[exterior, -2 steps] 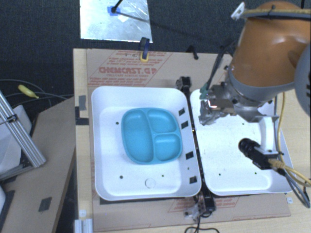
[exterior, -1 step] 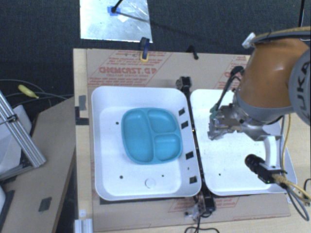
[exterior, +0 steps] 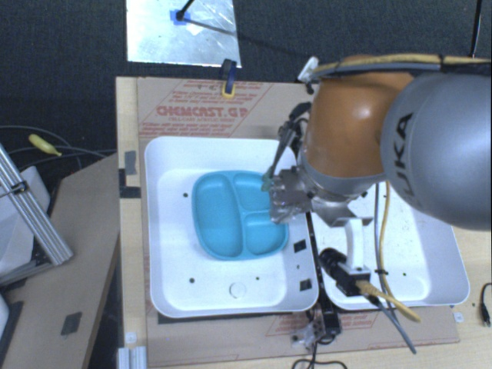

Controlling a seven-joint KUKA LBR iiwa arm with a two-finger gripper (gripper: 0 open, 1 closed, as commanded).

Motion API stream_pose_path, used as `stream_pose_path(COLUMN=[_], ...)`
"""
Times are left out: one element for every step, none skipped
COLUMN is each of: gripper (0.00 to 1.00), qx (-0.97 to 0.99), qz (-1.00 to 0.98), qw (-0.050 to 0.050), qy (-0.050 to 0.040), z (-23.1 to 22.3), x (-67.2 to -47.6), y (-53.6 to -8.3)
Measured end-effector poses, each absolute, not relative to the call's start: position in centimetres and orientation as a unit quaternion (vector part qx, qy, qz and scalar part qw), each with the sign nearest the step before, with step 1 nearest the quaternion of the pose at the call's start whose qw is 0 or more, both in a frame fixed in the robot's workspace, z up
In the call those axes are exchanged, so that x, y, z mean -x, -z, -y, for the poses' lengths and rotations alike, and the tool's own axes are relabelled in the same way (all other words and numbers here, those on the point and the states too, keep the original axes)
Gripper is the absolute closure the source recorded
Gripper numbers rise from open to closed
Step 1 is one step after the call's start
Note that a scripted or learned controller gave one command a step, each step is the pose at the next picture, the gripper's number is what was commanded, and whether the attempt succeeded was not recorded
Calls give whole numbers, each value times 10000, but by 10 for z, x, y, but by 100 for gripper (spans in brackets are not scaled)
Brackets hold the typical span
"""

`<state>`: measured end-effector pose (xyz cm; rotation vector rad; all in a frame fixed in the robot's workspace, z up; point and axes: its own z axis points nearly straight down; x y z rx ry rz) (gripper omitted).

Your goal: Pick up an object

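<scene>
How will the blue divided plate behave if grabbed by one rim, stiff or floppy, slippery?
The blue divided plate looks like moulded plastic, so probably stiff and light. Its glossy surface suggests a rim pinch may slip. It lies flat in the left bin, so it will likely slide rather than tip if pushed.

The cardboard sheet [exterior: 207, 106] reads "CHEMCAST GP"; the arm [exterior: 438, 152] bears "UKA".

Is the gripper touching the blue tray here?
Cannot tell. In the camera view the gripper overlaps the right edge of the blue tray in the left bin, but the slanted view shows neither contact nor a gap.
</scene>
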<state>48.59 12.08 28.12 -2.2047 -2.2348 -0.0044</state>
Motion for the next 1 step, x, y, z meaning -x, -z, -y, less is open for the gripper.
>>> stream_pose_path(gripper=[100], qx=[7038], qz=[7104], qw=[-21], qy=[61], z=[-159], x=[-487], y=[-376])
